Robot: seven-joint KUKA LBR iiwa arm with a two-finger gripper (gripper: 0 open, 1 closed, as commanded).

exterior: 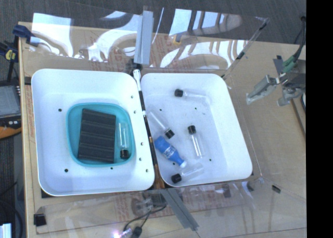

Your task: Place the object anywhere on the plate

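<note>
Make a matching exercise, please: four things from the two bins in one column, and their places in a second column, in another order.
Things:
1. Teal plate
2. Black ridged block
3. Blue-labelled bottle
4. Vial with black cap beside the block

Places:
A. Right bin, near its left wall
B. On the plate, left part
C. Middle of the left bin
D. On the plate, right edge

Pairs: 1-C, 2-B, 3-A, 4-D
</note>
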